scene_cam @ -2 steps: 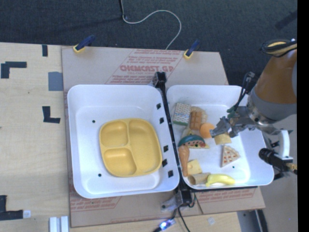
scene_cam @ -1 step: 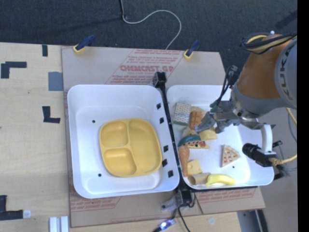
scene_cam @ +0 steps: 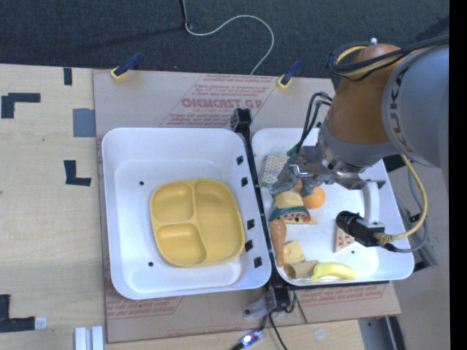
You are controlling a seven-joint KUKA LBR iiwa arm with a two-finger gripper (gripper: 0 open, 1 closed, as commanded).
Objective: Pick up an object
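Two white bins on the table, yellow tray (scene_cam: 197, 221) in left bin (scene_cam: 120, 166), my fingers (scene_cam: 300, 172) low in right bin (scene_cam: 398, 265) over toy food (scene_cam: 290, 208), whether clenched or released I cannot tell, banana (scene_cam: 332, 271) near front wall.

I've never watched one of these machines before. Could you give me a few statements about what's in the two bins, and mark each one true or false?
1. The yellow plastic divided plate lies in the left white bin. True.
2. The yellow toy banana lies on that plate. False: it lies in the right white bin, near its front edge.
3. The small orange ball sits in the right bin. True.
4. The divided plate holds toy food. False: its compartments are bare.
5. The grey and orange arm is above the right bin. True.
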